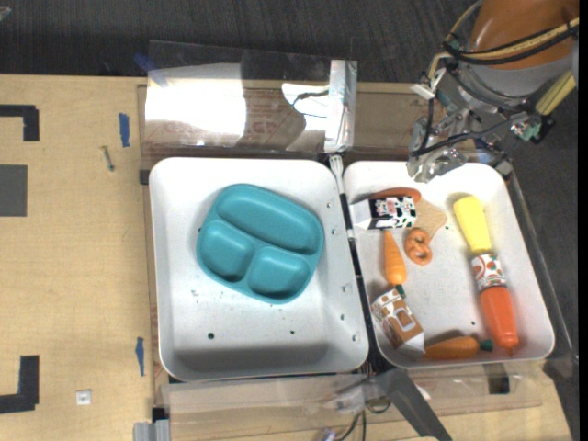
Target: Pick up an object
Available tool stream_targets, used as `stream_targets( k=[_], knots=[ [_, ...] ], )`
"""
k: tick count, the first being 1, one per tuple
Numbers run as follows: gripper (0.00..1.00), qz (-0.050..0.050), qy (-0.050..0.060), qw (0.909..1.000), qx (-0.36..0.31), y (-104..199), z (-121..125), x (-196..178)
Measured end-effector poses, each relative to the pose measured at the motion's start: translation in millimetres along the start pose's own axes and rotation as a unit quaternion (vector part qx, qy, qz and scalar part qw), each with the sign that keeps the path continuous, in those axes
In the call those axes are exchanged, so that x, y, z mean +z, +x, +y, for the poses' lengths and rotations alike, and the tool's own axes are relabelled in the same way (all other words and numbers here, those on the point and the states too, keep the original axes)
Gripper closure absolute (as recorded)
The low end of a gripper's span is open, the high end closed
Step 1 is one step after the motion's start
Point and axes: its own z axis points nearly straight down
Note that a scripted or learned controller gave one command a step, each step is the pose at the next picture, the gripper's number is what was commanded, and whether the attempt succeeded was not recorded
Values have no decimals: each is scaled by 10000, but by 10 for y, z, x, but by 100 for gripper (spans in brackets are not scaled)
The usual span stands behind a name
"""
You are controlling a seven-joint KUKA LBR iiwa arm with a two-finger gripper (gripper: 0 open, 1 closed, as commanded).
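Bright glare on foil (pixel 239 108), perhaps slight softness.

You were looking at a robot lab, not a home: a plywood counter (pixel 73 246) marked with black tape squares (pixel 18 122) and blue tape bits (pixel 123 129), two white bins (pixel 175 338) set side by side, and toy food (pixel 395 257) for practice.

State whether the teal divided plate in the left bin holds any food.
Empty. All three compartments of the teal plate show bare teal surface; the toy foods lie in the right bin.
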Motion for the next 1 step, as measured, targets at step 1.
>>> stream_targets(
  k=[1],
  knots=[
    [100,-30,17,9995,-306,-271,333,-114]
  ],
)
